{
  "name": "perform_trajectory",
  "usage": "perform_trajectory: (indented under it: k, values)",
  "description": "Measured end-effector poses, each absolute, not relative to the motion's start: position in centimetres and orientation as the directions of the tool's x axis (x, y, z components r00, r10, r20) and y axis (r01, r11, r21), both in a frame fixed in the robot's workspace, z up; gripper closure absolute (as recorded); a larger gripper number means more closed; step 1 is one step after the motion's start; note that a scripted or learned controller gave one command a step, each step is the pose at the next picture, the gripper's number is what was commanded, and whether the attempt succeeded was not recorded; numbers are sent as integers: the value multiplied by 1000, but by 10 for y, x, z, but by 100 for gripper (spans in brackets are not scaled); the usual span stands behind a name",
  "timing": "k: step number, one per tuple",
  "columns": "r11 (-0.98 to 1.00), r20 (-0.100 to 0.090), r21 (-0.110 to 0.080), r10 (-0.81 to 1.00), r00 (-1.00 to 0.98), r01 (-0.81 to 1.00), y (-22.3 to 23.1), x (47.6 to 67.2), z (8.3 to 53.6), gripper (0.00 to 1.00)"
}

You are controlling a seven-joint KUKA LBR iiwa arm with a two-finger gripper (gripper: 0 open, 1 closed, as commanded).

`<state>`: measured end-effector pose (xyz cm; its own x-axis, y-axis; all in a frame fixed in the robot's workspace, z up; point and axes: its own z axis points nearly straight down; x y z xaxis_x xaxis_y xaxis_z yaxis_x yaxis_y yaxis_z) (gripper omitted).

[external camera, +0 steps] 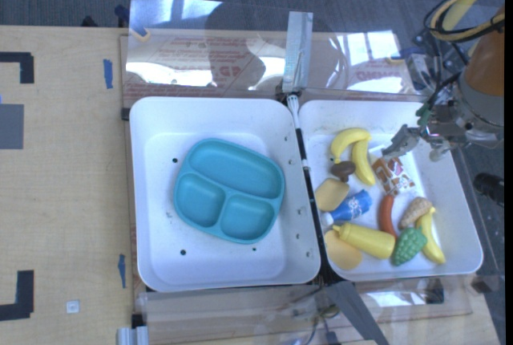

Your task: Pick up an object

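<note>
The right bin (465, 199) holds several toy foods: a banana (353, 148), a small brown piece (343, 170), a printed snack packet (393, 173), a pale yellow lump (330, 193), a blue packet (353, 206), a red sausage (386, 213), a yellow squeeze bottle (369, 240), a green bumpy fruit (409, 245) and a second banana (434, 237). My gripper (418, 148) hangs over the bin's upper right part, just above the snack packet. Its fingers (398, 144) stand apart, open, with nothing between them.
The left bin (152, 143) holds a blue divided plate (229, 190). A clear plastic wall (240, 54) rises behind both bins, with a metal post (297, 46) at the middle. Wooden benchtop (56, 175) lies to the left.
</note>
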<state>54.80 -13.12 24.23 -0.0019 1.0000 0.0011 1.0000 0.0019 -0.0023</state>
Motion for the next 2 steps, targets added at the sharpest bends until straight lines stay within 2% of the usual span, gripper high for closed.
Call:
perform_trajectory:
  k: [1,2]
  values:
    - [-29,0,1,1000,29,1000,-116,563,236,0]
    - [-30,0,1,1000,30,1000,-117,563,236,0]
